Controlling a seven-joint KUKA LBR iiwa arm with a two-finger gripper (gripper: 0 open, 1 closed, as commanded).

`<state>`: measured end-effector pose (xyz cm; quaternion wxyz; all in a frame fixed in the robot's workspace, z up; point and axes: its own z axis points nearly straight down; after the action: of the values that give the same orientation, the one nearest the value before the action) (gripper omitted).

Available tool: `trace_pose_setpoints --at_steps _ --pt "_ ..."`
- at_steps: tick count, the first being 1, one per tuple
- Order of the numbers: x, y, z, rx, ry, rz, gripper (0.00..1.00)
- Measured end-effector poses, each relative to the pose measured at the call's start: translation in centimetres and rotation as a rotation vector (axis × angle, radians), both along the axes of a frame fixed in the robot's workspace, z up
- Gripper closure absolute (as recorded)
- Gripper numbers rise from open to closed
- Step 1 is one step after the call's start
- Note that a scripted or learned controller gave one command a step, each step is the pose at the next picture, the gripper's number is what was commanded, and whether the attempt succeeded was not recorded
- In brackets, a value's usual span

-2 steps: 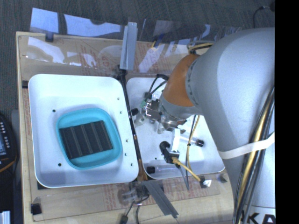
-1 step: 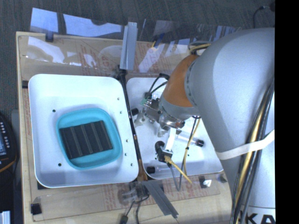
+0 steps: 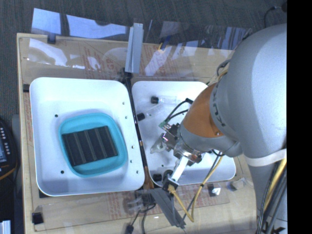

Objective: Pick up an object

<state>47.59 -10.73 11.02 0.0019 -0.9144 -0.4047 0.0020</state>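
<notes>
**A:** Count, near to far?

**B:** Two white bins. The left bin (image 3: 41,130) has one teal tray (image 3: 92,145) with a dark ribbed insert. It sits toward the near wall, close to the side shared with the right bin (image 3: 146,89). Over the right bin's mid floor is the gripper (image 3: 165,140), can't tell if it's open or closed. One translucent scrap (image 3: 155,149) lies just beside it. Behind that are two clear black-capped tubes, near tube (image 3: 142,116) and far tube (image 3: 155,100).

**A:** Room?

**B:** Left bin's far half is bare. The arm (image 3: 253,82) covers the right bin's right side. Both tubes lie near the left wall.
</notes>
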Motion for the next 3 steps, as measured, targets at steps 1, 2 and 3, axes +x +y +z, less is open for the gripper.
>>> trace_pose_setpoints --at_steps 1,2,3 --pt "0.1 8.0 8.1 0.001 -0.002 0.082 0.0" --pt "-0.1 -0.5 1.3 0.0 0.002 -0.033 0.0" --pt "0.2 -1.8 18.7 -0.001 -0.005 0.051 0.0"
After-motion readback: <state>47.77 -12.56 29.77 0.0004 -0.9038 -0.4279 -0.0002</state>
